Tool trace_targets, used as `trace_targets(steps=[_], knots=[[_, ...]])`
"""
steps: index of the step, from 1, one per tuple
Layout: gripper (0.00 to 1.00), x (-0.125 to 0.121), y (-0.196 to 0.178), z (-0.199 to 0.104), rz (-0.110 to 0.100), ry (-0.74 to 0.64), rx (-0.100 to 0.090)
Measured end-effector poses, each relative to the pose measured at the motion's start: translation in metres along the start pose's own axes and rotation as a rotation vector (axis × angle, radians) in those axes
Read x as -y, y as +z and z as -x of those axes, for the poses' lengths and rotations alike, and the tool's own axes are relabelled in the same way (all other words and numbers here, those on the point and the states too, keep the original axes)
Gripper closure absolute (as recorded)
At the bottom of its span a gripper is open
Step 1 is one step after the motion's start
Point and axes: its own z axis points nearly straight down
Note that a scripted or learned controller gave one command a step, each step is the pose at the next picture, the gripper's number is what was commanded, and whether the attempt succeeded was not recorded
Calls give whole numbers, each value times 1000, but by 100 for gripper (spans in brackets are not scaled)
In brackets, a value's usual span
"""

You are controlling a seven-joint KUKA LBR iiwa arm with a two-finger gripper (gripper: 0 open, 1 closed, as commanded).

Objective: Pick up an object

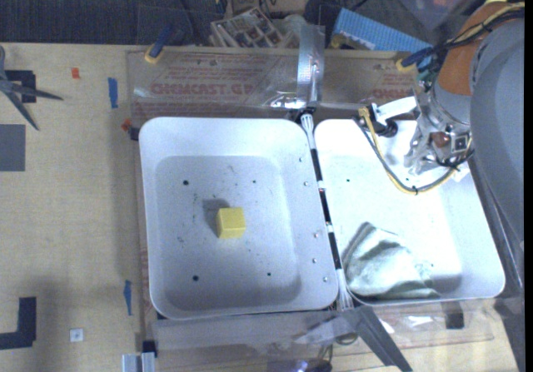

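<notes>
I hover over the right bin (pixel 475 279) with my gripper (pixel 429 154), its state beyond my telling, not yet reaching; next I must cross to the yellow block (pixel 231 222) in the left bin (pixel 158 162).

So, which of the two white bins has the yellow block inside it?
The left bin: the yellow block lies near its middle. The right bin holds a crumpled cloth instead, with the tool above it.

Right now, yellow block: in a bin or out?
In. The yellow block sits on the floor of the left bin, near its middle, apart from the walls.
</notes>
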Motion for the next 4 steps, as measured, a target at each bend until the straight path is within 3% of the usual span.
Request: trace_targets(steps=[1,2,3,4], knots=[[0,0,0,0,0,0,0],[100,0,-11,-1,0,-1,-1],[100,4,-80,41,1,3,-2],[100,3,-90,41,0,5,-3]])
